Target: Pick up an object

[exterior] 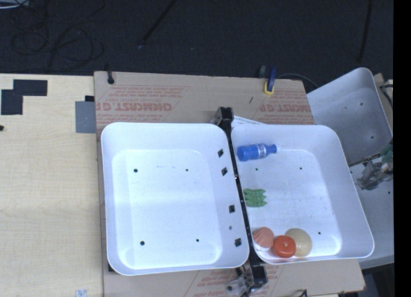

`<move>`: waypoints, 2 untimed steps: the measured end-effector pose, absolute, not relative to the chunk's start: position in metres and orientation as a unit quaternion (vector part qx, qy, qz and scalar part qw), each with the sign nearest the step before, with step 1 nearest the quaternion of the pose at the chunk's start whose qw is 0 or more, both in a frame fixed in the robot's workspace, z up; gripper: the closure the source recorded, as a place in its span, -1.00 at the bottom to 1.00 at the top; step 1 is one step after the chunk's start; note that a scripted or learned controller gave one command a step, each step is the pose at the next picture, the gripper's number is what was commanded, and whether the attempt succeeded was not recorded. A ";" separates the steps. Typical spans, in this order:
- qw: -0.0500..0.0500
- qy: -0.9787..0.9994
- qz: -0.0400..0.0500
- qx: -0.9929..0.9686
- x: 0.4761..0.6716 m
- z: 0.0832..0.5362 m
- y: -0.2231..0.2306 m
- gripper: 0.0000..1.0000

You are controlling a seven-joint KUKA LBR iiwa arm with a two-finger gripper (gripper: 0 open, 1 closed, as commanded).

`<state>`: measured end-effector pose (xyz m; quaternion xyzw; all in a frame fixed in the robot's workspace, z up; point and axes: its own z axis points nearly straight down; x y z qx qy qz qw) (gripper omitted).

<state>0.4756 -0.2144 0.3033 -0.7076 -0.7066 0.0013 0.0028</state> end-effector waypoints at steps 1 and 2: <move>0.004 -0.707 0.002 -0.707 0.476 0.313 -0.215 1.00; 0.005 -0.708 0.002 -0.706 0.476 0.322 -0.215 1.00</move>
